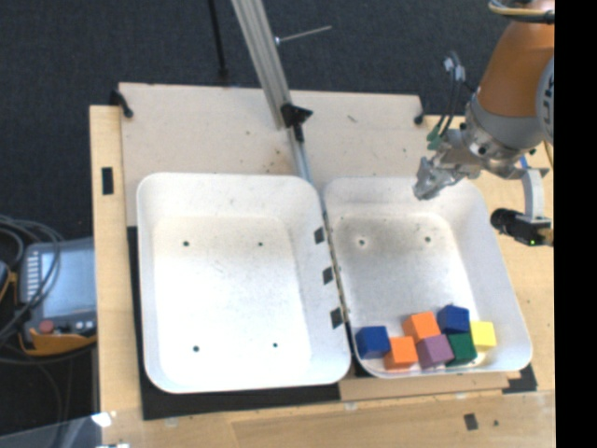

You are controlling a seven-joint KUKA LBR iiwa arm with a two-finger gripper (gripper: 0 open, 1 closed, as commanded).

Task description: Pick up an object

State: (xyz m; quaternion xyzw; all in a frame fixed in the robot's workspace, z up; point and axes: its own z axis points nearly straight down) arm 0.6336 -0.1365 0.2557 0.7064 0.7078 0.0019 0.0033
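Several small coloured cubes lie bunched at the near edge of the right bin (pixel 485 250): a blue cube (pixel 372 340), two orange cubes (pixel 422 325) (pixel 402 351), a purple cube (pixel 435 350), a green cube (pixel 462 346), a dark blue cube (pixel 453 318) and a yellow cube (pixel 483 334). My gripper (pixel 426 187) hangs over the far rim of the right bin, well away from the cubes, with nothing visible in it. Its fingers point down and to the left.
The left bin (pixel 233 278) sits beside the right one. A slanted metal rail (pixel 266 59) rises from the bench behind the bins. A grey box with cables (pixel 56 287) lies off the bench's left side.
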